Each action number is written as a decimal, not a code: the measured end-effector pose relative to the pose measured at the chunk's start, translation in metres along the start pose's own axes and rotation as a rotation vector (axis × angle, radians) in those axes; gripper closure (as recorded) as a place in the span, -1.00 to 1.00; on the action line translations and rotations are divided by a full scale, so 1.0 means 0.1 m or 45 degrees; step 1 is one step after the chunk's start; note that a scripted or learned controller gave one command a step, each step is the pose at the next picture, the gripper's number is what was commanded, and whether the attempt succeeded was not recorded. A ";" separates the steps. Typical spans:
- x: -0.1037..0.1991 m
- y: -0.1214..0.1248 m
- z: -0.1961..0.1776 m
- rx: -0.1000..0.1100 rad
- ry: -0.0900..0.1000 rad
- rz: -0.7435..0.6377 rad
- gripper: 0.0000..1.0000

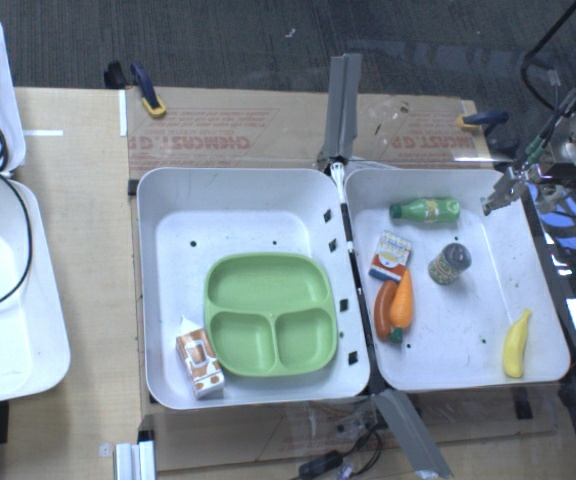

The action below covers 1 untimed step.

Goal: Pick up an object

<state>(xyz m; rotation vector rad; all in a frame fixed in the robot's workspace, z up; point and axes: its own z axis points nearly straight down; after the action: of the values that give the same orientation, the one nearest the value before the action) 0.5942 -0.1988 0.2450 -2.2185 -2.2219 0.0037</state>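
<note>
In the right white bin [468,368], one curved yellow plastic banana [514,345] lies at the near right corner. One orange carrot [400,303], one red pepper [382,311], one small carton [390,256] and one grey can [450,264] sit mid-bin, with one green bottle [425,209] along the far edge. The left white bin [168,268] holds one green divided plate [269,314] and one carton [199,362]; the gripper [503,190] hangs at the right bin's far right corner, its state impossible to tell.

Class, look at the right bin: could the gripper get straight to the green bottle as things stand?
Probably yes. The green bottle lies alone near the bin's far wall; the gripper is just right of it, nothing between.

Dark carpet floor [268,18], wooden bench [78,128]
</note>
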 end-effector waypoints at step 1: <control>0.35 0.21 1.41 0.001 0.001 0.066 -1.00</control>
<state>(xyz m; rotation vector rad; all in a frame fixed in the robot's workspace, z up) 0.6152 -0.1643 0.1042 -2.2750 -2.1629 0.0039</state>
